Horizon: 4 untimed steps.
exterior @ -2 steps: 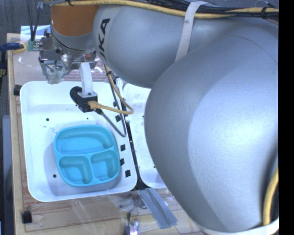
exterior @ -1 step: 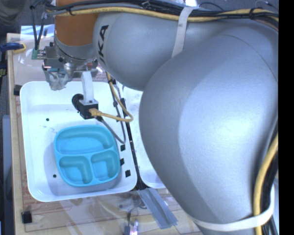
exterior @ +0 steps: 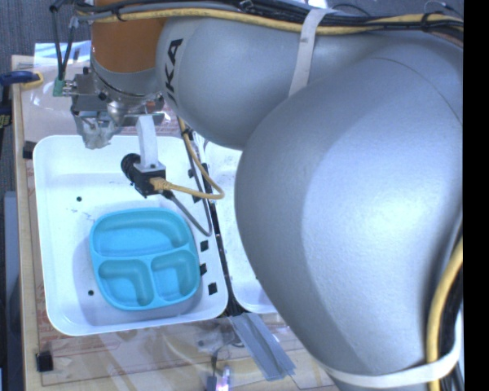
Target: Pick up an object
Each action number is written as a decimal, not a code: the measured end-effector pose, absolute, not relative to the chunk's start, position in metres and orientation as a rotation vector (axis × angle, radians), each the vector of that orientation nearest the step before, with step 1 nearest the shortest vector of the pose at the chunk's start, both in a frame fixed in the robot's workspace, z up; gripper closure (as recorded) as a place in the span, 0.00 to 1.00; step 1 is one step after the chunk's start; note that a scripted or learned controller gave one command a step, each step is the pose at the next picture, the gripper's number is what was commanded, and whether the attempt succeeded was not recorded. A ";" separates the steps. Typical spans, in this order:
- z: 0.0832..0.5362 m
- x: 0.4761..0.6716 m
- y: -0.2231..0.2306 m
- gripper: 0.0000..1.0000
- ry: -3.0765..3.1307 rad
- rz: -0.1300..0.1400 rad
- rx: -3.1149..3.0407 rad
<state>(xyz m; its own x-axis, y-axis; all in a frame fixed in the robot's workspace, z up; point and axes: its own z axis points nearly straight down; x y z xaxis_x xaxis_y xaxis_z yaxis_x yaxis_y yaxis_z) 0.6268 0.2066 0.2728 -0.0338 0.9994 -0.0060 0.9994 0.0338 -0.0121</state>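
A light blue plastic tray (exterior: 144, 265) with three compartments lies flat in the front half of the left white bin (exterior: 55, 210). My gripper (exterior: 99, 131) hangs under the orange band (exterior: 130, 23) over the bin's back left corner, well behind the tray and apart from it. A white bracket with a black fitting (exterior: 146, 172) and a yellow cable hangs beside the gripper, just behind the tray's far edge.
The grey arm (exterior: 350, 177) covers most of the right bin, of which a bit of front rim (exterior: 248, 304) shows. A black divider strip (exterior: 213, 243) runs between the bins. Blue clamps (exterior: 12, 78) sit at the bench's left edge.
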 end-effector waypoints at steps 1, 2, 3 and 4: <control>0.265 0.569 0.180 1.00 -2.237 0.009 -2.203; 0.233 0.655 0.194 1.00 -2.159 0.011 -2.279; 0.287 0.620 0.219 1.00 -2.133 0.006 -2.305; 0.295 0.619 0.220 1.00 -2.141 0.015 -2.295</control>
<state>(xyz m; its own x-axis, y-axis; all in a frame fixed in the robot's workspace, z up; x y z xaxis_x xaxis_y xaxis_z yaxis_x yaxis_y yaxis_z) 0.6194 0.2203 0.2951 0.0692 0.9976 -0.0050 0.9976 -0.0692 -0.0084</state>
